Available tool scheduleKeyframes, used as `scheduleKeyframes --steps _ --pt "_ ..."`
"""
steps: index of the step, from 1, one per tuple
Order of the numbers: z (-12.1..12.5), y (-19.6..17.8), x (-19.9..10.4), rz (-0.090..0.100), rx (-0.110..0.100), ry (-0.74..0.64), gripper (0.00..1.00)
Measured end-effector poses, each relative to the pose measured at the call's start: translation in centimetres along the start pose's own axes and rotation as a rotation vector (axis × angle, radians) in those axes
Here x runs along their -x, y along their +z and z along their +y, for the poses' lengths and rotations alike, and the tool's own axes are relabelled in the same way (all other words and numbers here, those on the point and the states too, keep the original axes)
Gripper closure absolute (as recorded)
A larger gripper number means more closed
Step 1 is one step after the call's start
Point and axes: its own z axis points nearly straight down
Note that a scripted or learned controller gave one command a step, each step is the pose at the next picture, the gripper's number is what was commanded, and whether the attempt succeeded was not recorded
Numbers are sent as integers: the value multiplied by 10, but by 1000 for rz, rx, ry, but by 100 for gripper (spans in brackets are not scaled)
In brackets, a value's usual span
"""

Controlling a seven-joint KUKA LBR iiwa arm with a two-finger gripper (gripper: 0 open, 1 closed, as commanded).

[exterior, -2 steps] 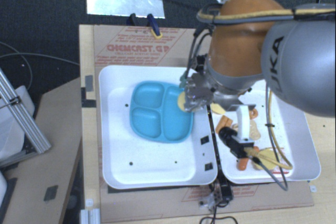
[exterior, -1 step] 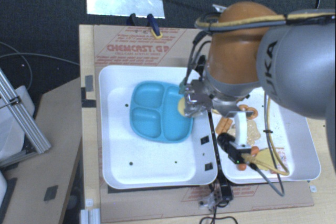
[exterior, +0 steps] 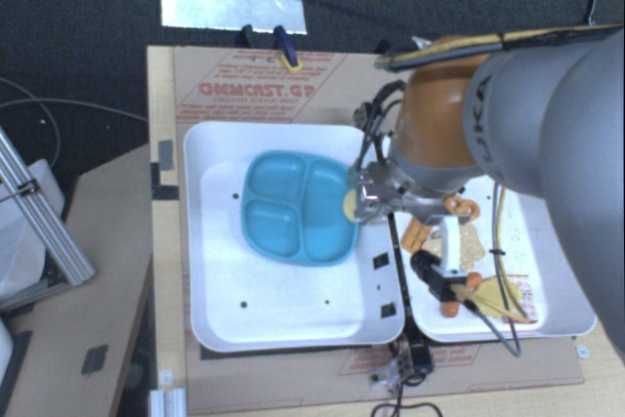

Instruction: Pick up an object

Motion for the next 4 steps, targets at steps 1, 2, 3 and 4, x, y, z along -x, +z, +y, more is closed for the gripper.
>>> scheduleKeyframes --steps 1,2,3,4 --pt "4 6 11 1 1 -2 100" --pt "58 -15 59 0 8 -1 100" --pt "69 -62 -12 4 8 -12 100" --pt "49 -41 -96 3 0 -13 100"
